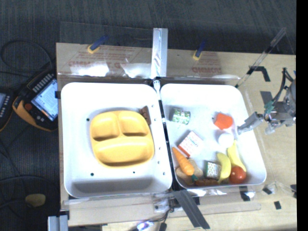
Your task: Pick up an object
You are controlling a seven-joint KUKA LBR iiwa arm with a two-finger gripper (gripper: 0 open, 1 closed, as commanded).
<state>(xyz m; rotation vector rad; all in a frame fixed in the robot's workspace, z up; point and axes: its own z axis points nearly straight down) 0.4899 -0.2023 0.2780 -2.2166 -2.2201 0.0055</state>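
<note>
Teach pendant (42, 101): off the bench at far left, out of your way.
Left bin (72, 143): holds a yellow divided tray (121, 137) lying flat in the middle, big and shallow, likely a poor first grab.
Brown bit (145, 112): small dark item at the tray's upper right corner, against the bin wall; can't name it.
Right bin (202, 93): your pickable stuff sits here, mostly heaped toward the near edge.
Green packet (181, 115): alone near the upper left, free on all sides.
White carton (191, 144): red-printed box, tilted, mid bin.
Carrot (183, 162): orange, slanted, touching the low pile.
Green-label can (211, 169): small, wedged beside the bananas.
Bananas (229, 160): yellow, curved, leaning over a red tomato (237, 175).
Orange object (223, 121): upper right, with a white round piece (224, 139) just below.
Gripper (246, 124): at the right bin's right rim, nothing between the fingers that you can see; whether released or clenched, can't tell.
Judgement: orange object is nearest, probably your easiest target.
</note>
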